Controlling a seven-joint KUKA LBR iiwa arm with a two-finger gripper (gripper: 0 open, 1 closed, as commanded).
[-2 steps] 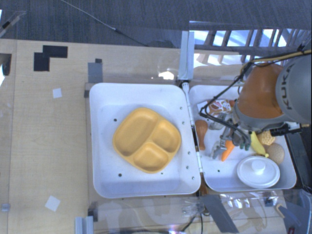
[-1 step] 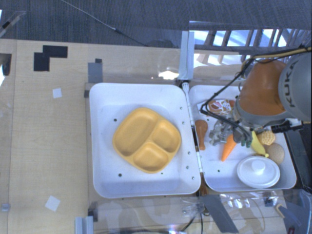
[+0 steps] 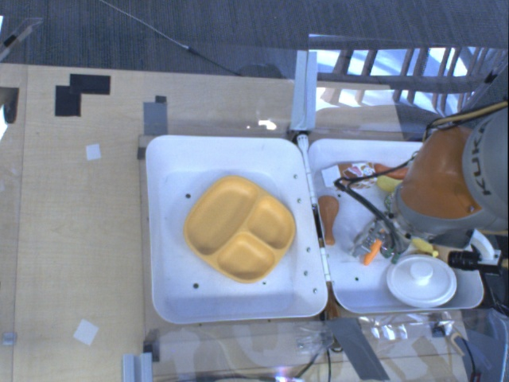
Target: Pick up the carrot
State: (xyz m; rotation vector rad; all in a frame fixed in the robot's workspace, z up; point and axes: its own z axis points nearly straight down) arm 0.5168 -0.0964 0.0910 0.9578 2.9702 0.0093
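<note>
In the right bin [image 3: 342, 293], lower right of the frame, the gripper [image 3: 375, 243] hangs low with a small orange carrot [image 3: 371, 252] at its fingertips. The carrot looks short, slim and bright orange. Whether the pincer is clamped on it cannot be told.

Setting: robotics lab test cell, not a home or kitchen.

You see a pale wood-grain bench [image 3: 71, 237] marked with black tape squares [image 3: 79, 94], two shallow white bins [image 3: 159, 213] fixed side by side by metal brackets [image 3: 303, 86], a grey and orange industrial arm [image 3: 445, 181] trailing black cables [image 3: 358, 197], and dark carpet [image 3: 199, 6] beyond.
</note>
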